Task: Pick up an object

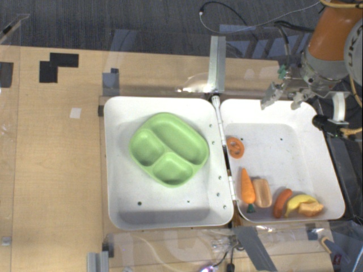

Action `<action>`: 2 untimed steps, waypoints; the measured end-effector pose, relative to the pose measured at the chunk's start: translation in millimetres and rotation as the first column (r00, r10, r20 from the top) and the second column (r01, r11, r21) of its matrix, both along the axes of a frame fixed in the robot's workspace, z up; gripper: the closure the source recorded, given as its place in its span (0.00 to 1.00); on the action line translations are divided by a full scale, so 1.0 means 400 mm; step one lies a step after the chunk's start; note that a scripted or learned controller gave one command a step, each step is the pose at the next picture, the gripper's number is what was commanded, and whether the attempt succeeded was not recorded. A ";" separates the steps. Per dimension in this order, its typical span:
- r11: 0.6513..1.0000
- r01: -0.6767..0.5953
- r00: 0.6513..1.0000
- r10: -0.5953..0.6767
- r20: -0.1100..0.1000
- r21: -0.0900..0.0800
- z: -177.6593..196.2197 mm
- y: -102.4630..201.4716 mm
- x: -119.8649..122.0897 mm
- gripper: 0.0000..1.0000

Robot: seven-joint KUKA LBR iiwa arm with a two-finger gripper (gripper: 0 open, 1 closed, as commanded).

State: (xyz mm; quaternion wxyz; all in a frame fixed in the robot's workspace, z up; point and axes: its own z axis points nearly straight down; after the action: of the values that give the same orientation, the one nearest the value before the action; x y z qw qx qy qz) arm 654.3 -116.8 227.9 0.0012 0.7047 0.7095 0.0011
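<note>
The right bin (282, 130) holds all the small things, gathered along its near side. A carrot (247, 187) lies lengthwise close to the divider (222, 152) between the bins, a tan bun (262, 192) touching its right flank. Further right a red sausage-like piece (281, 202) leans against a banana (299, 202), and a pale bread chunk (311, 209) sits in the bin's near right corner. A round orange slice (235, 147) rests alone up beside the divider, apart from the rest. The far half of this bin's floor is bare.

The gripper (286, 97) hangs over the far rim of the right bin, well apart from every piece; its two fingers stand spread with nothing between them. The orange band (333, 30) of the arm shows above it.

Left of the divider, the left bin (122, 197) contains a green plate (168, 148) with three compartments, sitting slightly askew.

The bins rest on a light wooden bench (51, 169) carrying black marks (57, 66) at its far left. Beyond lies dark carpet (113, 7) with a cable (221, 11).
</note>
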 end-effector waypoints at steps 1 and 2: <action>0.999 0.055 0.999 -0.055 -0.001 0.000 -0.186 -0.009 -0.126 0.00; 0.986 0.166 0.986 -0.166 0.009 0.002 -0.344 0.039 -0.330 0.00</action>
State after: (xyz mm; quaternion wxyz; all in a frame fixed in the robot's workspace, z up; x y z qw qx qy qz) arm 522.2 -101.4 90.3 0.0041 0.7614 0.6482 0.0048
